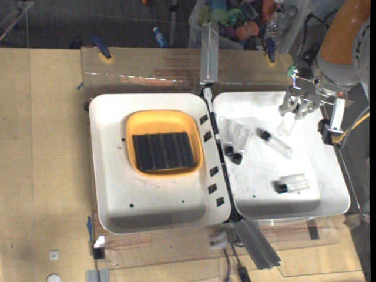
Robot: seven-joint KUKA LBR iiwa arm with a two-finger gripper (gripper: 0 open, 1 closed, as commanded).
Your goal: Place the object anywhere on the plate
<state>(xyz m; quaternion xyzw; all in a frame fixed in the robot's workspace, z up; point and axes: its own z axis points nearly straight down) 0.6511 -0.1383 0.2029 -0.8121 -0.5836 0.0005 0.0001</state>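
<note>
An orange-yellow plate [161, 118] lies in the left bin [117, 207], and a black ribbed slab [163, 150] covers most of its middle. In the right bin [332, 187] lie several clear vials with black caps: one [274, 143] in the middle, one [292, 184] near the front, and a cluster [235, 137] by the divider. My gripper [295, 106] hangs over the back right part of the right bin. A small clear piece [286, 126] sits right under it, and I cannot make out whether it is held or lying on the bin floor.
A metal divider [214, 151] with black clips runs between the two bins. The grey arm with its orange band [346, 34] comes in from the upper right. A crate of colourful toys [247, 7] stands behind the bench.
</note>
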